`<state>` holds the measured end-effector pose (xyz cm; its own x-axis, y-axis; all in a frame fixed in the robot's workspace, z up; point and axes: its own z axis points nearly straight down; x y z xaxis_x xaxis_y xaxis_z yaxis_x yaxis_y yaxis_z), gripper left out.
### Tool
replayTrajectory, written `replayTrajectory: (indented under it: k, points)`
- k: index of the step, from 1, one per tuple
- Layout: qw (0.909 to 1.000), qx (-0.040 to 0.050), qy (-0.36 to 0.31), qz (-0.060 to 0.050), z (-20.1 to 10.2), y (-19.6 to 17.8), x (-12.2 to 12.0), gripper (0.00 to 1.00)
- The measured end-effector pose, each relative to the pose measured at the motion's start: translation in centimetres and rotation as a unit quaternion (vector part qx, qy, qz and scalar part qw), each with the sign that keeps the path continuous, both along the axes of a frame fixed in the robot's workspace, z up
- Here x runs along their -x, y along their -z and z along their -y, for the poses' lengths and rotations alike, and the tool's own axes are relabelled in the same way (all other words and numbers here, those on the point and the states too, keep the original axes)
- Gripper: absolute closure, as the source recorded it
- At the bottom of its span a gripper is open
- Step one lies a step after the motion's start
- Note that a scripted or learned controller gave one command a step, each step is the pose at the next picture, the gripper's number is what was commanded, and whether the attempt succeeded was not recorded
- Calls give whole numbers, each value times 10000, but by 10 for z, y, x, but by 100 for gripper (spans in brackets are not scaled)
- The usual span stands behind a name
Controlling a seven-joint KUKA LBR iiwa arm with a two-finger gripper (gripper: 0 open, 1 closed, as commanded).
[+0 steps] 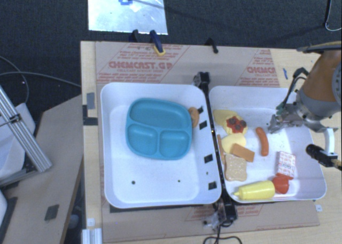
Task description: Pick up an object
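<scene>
In the right bin (pixel 307 190) lie a red sausage (pixel 262 141), a yellow round piece with a red topping (pixel 232 122), a cheese wedge (pixel 241 151), a bread slice (pixel 235 167), a yellow bottle (pixel 257 189), a red tomato-like piece (pixel 281 184) and a pink-and-white packet (pixel 286 163). My gripper (pixel 274 124) hangs low over this bin's back right part, just right of the sausage's upper end. I see nothing held in it. The grey arm with its orange band (pixel 325 79) comes in from the right.
The left bin (pixel 155 184) holds a blue divided plate (pixel 158 128), with a small orange-brown piece (pixel 194 115) at its right edge. A black divider (pixel 211 147) runs between the bins. A black part of the arm (pixel 321 155) juts over the right bin's right rim.
</scene>
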<state>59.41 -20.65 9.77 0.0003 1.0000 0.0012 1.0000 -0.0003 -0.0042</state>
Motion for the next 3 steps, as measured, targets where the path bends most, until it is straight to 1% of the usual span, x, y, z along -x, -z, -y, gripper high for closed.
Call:
replayTrajectory:
  k: [1,2,3]
  points:
    - [10000,11,-13,32,0,-3,-3,0]
    - [10000,7,-25,26,-17,14,5,0]
    - [10000,28,-35,87,0,-23,-72,0]
